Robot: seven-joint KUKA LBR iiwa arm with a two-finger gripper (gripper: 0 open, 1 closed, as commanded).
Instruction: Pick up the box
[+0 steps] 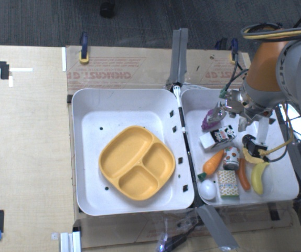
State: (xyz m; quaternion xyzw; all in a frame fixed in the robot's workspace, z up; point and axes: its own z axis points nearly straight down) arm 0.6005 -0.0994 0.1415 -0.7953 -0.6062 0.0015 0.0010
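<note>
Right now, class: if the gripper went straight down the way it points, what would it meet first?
Probably the box, the small white carton with black print just below the gripper in the right bin; the purple item beside it is also close. Depth is unclear from this view.

Left bin (82,156): wide open along its white floor, with the yellow divided plate (137,163) taking the middle.
Right bin (192,101): crowded, the gripper (229,112) hanging over its upper part.
Box (217,137): hemmed in, purple packet (211,119) just above, carrot (213,162) and small can (231,159) just below (tight on both sides).
Lower right bin: banana (258,175), white egg (207,190) and cracker packet (228,183) packed close.
Upper left corner of right bin: bare floor.
</note>
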